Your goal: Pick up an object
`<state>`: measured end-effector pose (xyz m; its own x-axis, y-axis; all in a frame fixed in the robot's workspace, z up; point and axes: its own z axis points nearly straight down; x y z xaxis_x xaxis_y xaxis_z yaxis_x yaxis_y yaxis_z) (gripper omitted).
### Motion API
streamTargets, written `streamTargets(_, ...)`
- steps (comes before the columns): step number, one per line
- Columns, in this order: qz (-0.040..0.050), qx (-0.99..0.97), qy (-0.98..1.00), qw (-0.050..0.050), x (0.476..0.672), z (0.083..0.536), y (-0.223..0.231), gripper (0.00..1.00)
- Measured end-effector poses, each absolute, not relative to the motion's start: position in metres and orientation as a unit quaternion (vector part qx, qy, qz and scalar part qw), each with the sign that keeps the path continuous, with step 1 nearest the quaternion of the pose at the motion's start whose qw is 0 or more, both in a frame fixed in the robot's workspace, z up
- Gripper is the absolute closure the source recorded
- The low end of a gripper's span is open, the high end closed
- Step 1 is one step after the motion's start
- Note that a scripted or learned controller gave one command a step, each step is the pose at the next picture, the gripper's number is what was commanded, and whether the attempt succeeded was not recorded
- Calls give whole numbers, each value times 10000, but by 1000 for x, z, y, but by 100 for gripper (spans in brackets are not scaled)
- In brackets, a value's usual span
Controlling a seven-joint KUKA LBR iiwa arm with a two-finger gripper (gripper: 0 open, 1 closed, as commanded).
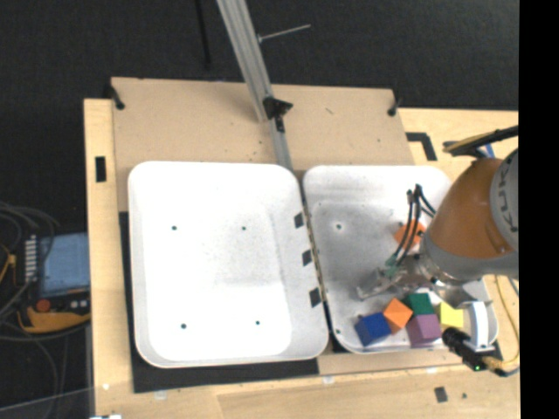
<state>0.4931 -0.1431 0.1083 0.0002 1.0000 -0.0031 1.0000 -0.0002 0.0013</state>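
a cluster of blocks is seen at the 5 o'clock corner of the right bin (349,190): a blue block (373,328), an orange block (398,313), a purple block (425,328), a green block (421,303) and a yellow block (452,314). the claw (384,279) is poised just at 11 o'clock of them; whether it is released or clenched cannot be told. one outer block is best singled out, probably the blue. the left bin (140,234) lies at 9 o'clock on the tabletop (201,120).

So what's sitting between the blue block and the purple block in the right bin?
In the camera view, the orange block lies between the blue block and the purple block, set slightly farther back.
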Motion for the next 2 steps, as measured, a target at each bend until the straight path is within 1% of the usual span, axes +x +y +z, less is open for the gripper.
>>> streamTargets(1, 29, 7100, 7042, 30, 495, 121, -142, 100)
streamTargets(2, 17, 7060, 7082, 30, 505, 170, -149, 100)
